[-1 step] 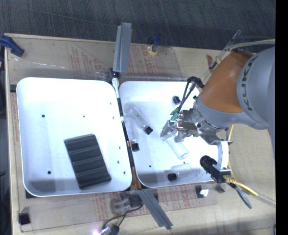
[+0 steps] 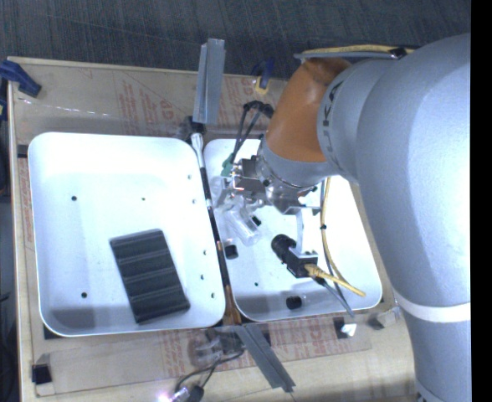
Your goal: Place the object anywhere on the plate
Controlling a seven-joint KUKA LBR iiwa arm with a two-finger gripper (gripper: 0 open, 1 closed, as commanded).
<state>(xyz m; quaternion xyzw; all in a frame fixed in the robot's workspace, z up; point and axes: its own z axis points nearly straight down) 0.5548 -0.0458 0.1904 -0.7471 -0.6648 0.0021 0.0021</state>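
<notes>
Closest, our arm (image 2: 413,182) reaches into the right bin (image 2: 359,296); we cannot tell if its jaws are open. A small black piece (image 2: 294,302), likely ours, sits by the near wall. We should grip it snugly, then cross to the dark plate (image 2: 150,275).

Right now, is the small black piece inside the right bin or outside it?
Inside: the small black piece sits on the right bin's white floor, just within its lower rim.

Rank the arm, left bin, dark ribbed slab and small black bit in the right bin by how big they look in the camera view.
1. Arm, though nearness to the camera inflates it; unsure against the bin.
2. Left bin.
3. Ribbed slab.
4. Black bit.
</notes>
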